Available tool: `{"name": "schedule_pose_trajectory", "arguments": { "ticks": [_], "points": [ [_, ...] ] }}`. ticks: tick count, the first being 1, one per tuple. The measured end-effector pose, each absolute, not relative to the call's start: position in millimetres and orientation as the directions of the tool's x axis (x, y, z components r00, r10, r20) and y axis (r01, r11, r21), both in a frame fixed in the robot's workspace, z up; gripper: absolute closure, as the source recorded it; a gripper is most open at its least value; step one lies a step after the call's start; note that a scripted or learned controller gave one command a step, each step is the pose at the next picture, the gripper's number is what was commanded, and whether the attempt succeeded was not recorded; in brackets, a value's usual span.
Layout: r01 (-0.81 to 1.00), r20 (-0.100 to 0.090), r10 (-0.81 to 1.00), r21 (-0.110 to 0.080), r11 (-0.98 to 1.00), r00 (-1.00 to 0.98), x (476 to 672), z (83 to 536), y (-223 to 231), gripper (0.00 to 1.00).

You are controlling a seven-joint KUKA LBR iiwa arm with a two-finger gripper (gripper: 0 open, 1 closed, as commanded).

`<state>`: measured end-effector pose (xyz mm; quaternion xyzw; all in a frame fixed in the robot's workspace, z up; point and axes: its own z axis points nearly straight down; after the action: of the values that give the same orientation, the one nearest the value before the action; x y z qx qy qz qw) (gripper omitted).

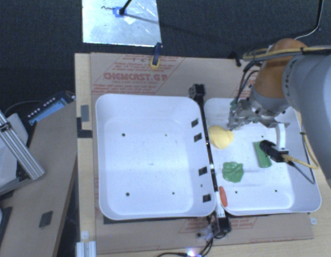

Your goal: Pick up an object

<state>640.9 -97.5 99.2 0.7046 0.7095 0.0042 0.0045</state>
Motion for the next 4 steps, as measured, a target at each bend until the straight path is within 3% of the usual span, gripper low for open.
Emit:
{"name": "schedule_pose_trajectory", "arguments": {
  "ticks": [1, 2, 3, 4],
  "points": [
    [1.000, 0.002, 1.000, 0.012, 0.013, -0.013, 671.6, 191, 8, 1.00],
    [1.000, 0.002, 1.000, 0.003, 0.011, -0.011, 668.7, 185, 85, 1.00],
    [1.000, 0.006, 1.000, 0.003, 0.014, -0.014, 667.6, 189, 198, 1.00],
    [1.000, 0.007, 1.000, 0.015, 0.010, -0.010, 669.6, 315, 238, 1.00]
  ]
}}
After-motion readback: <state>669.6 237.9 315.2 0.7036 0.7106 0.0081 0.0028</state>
